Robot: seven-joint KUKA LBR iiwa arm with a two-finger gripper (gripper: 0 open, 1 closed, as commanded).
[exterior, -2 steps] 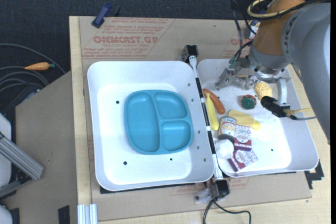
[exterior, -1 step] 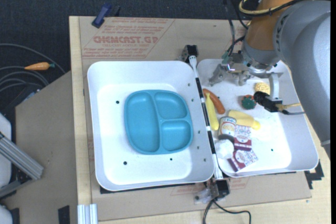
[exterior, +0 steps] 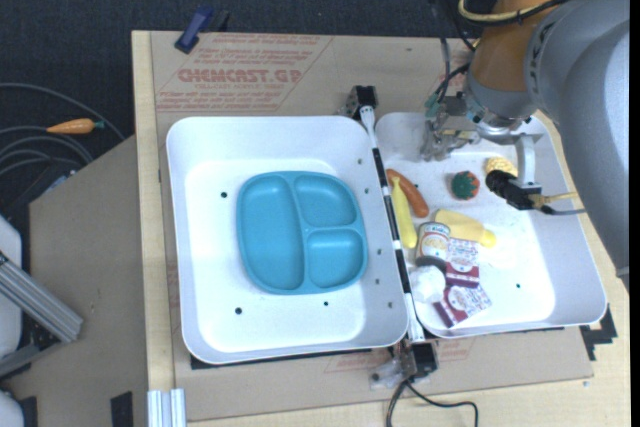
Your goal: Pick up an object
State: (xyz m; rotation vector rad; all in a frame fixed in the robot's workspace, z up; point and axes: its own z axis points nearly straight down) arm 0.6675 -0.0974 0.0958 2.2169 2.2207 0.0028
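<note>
My gripper point(exterior: 441, 143) hangs over the back left corner of the right bin point(exterior: 560, 275), open with nothing between its fingers. In that bin, in front of the gripper, lie a small green and red ball point(exterior: 464, 183), an orange carrot-shaped piece point(exterior: 410, 194), a yellow banana point(exterior: 402, 217) along the left wall, and a yellow oblong piece point(exterior: 468, 228). Nearer the front are a small round tub point(exterior: 435, 241), a white lump point(exterior: 428, 285) and red and white packets point(exterior: 466, 287). The ball is the closest thing to the gripper, a short way to its front right.
The left bin point(exterior: 200, 295) holds a blue divided plate point(exterior: 300, 231). A ridge with black clips joins the two bins. The grey arm and its orange band point(exterior: 515, 25) fill the back right. A blue object point(exterior: 196, 28) lies on the bench behind the bins.
</note>
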